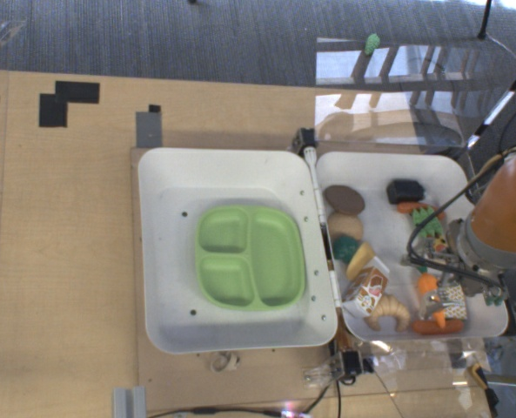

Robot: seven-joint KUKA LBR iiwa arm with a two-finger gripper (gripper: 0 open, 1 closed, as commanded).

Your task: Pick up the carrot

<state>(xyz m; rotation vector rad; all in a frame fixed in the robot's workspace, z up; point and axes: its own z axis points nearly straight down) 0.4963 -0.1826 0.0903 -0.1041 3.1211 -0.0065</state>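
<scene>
Pale wooden bench carried two shallow white plastic bins. Left bin held a smooth green tray with three compartments. Right bin held a curved croissant, a brown oval piece and a black block. The small orange carrot lay near the front right, just under the gripper. Whether its fingers were wide or narrow, I cannot tell.

Both white bins look like smooth matt plastic; inside the left one, the green plate has a soft plastic sheen; the bench beneath them is pale matt wood
</scene>
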